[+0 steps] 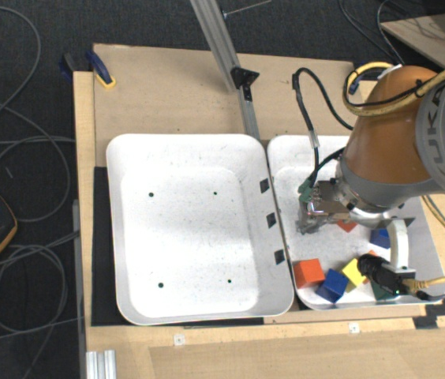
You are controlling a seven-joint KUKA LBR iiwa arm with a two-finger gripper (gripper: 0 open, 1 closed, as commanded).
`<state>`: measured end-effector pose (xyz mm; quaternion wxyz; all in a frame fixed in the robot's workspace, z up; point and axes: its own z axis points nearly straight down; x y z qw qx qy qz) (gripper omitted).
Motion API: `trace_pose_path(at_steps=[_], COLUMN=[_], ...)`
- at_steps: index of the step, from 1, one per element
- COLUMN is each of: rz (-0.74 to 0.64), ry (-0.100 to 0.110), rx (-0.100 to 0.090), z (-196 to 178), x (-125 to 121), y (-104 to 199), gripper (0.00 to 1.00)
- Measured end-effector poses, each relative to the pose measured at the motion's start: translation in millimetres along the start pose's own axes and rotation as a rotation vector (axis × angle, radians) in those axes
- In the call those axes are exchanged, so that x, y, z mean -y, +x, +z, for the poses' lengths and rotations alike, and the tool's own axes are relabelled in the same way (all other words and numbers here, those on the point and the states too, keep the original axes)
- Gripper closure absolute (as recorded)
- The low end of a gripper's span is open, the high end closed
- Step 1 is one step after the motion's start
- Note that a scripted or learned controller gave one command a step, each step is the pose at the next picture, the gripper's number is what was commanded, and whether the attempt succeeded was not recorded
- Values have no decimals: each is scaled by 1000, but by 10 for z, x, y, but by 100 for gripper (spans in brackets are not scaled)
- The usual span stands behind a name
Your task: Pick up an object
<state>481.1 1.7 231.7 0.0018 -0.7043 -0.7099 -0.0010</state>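
The pincer (311, 215) hung low over the right bin (286, 155), near its left wall, and whether it was parted or clenched could not be told; the metal parts blurred together and nothing could be seen gripped. The likeliest target, an orange block (310, 272), lay just below it in the view, toward the bin's near edge, squarish with no clear long axis. A blue block (334, 284) and a yellow block (353, 272) sat just beside it to the right. A red piece (346, 225) and another blue one (379, 238) were largely hidden under the arm's wrist (384, 160). The left bin (128, 152) lay well apart.
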Motion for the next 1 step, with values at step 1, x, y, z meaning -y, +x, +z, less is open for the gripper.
trace_pose_path(at_steps=[1], rz=[0], ry=[-1], rx=[1], z=[48], x=[-34], y=[614], gripper=[100])
